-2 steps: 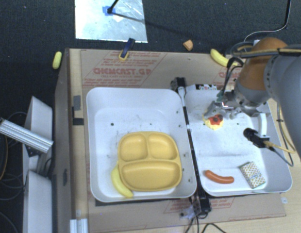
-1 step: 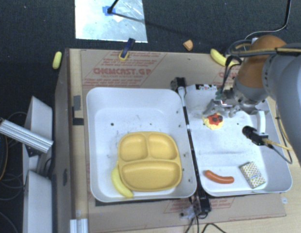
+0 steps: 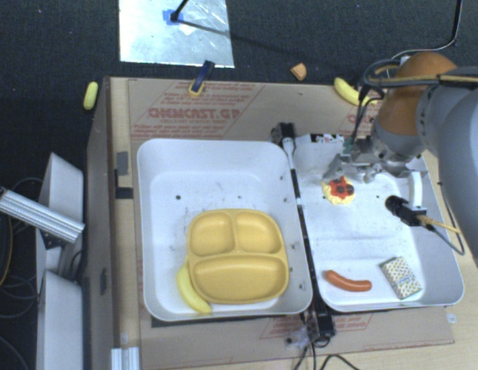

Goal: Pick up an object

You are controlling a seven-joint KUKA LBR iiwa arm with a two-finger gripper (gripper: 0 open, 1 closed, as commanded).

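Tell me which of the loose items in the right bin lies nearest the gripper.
The yellow-and-red toy, lying right under the gripper near the bin's back. The hot dog and patterned block lie by the front edge.

The yellow tray (image 3: 237, 254) hides most of a banana (image 3: 190, 291); the arm (image 3: 447, 122) is cut off at the right edge.

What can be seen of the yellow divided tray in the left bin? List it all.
The yellow divided tray looks like smooth moulded plastic, with rounded corners and three compartments: two smaller ones along the far side and one wide one along the near side. It lies flat and right way up on the floor of the left bin, toward its near right corner. A yellow banana lies against its near left edge, partly tucked beneath it.
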